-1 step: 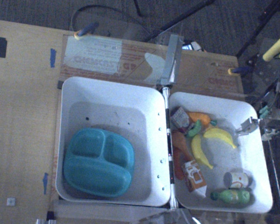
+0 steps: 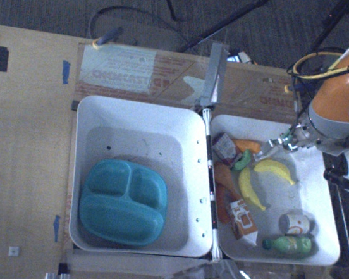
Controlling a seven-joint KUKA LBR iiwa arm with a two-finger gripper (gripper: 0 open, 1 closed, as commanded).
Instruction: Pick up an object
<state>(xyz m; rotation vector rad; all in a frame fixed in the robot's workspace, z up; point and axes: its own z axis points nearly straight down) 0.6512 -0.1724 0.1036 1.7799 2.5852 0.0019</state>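
Wooden bench (image 2: 18, 166) under a slanted overhead camera, dark carpet and cables at the far side. Two shallow white bins side by side. Left bin (image 2: 95, 115) holds one teal divided plate (image 2: 124, 202), near side. Right bin (image 2: 323, 241) is cluttered: two bananas, one (image 2: 276, 169) lying crosswise toward the far side, the other (image 2: 248, 190) running near-far just left of it; green bottle (image 2: 288, 245) on its side at the near right corner; small cup or can (image 2: 295, 222) just beyond it; orange-white carton (image 2: 241, 218) by the left wall; orange and green bits plus a dark packet (image 2: 224, 146) at the far left corner.

Grey arm with orange band (image 2: 346, 94) comes in from right. Gripper (image 2: 285, 142) hangs over the far part of the right bin, just above the crosswise banana; nothing seen between its parts, and whether it's open or closed I cannot tell, too blurry.

Step, by my read: approach before grasp, nothing lifted yet. Likely target is the crosswise banana, closest beneath. Next move calls for descending straight, straddling the banana's narrow width, closing, then lifting clear of the neighbouring banana.
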